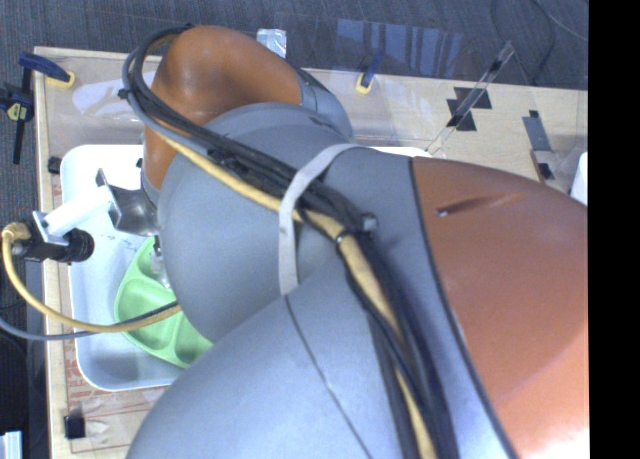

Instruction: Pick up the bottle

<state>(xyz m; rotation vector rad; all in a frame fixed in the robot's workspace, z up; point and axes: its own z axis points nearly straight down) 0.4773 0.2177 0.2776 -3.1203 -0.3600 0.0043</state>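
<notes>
My grey and orange arm (330, 277) reaches across the bench and covers most of both bins. Its wrist hangs low over the left bin (80, 347). The metal gripper (128, 209) pokes out from under the arm near that bin's upper left part. A light green, curved plastic object (150, 315) lies in the left bin just below the gripper, partly under the arm. I cannot tell whether it is the bottle. Whatever lies under the arm is hidden.
A white fitting with a black end (62, 237) and a yellow hose (40, 307) stick out over the bin's left wall. Blue clamps (45, 69) sit on the wooden bench edge. Only a sliver of the right bin's rim (400, 151) shows.
</notes>
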